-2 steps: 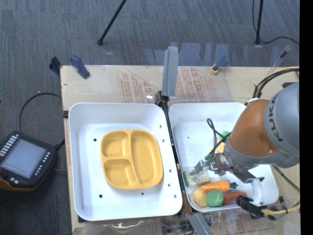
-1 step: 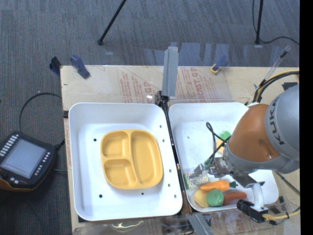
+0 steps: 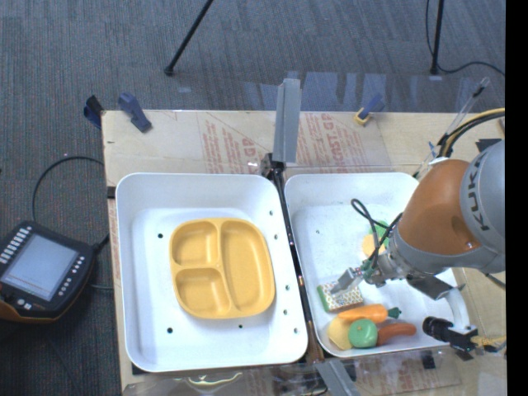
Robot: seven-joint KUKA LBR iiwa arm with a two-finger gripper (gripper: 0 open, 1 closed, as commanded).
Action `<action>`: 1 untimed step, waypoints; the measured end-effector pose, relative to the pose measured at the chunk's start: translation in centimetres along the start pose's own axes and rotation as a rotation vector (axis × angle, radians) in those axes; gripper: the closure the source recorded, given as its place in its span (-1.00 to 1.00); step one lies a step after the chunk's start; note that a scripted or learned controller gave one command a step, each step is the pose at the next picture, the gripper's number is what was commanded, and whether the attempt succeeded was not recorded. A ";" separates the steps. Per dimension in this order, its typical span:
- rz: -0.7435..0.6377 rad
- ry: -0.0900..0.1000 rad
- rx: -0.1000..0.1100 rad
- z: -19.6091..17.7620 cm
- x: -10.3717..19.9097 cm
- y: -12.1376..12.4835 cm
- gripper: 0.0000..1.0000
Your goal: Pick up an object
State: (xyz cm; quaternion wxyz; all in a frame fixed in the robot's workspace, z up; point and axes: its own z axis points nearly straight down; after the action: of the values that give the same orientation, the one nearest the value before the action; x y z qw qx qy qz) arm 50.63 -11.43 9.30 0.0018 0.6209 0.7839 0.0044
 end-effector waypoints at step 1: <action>-0.009 -0.007 -0.002 0.0 3.1 -2.0 -1.00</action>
State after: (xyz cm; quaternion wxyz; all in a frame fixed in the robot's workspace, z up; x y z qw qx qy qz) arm 47.96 -8.86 9.29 0.0052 0.6173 0.7867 0.0031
